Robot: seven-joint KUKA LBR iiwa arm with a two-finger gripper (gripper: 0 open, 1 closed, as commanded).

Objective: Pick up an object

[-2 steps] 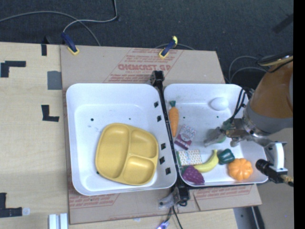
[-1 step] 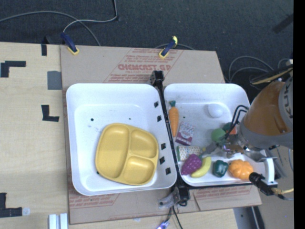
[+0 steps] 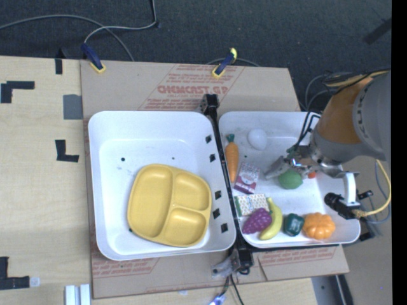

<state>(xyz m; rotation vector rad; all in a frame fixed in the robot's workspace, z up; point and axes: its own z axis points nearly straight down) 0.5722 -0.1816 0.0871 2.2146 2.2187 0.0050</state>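
My gripper (image 3: 287, 168) hangs low over the middle of the right bin (image 3: 331, 121), reaching in from the right. A round green fruit (image 3: 290, 180) lies right under it, touching or nearly touching it. Around it lie an orange carrot (image 3: 231, 160), a white ball (image 3: 257, 138), a silvery pink packet (image 3: 247, 178), a patterned packet (image 3: 250, 203), purple grapes (image 3: 256, 221), a yellow banana (image 3: 275, 220), a dark green block (image 3: 293, 224) and an orange pumpkin (image 3: 318, 226). I see nothing lifted off the bin floor.
The left bin (image 3: 108, 132) holds a yellow divided plate (image 3: 170, 204). Both bins rest on a cardboard sheet (image 3: 184, 84) held by clamps at the back. Black clips join the bins along the middle wall (image 3: 219, 164).
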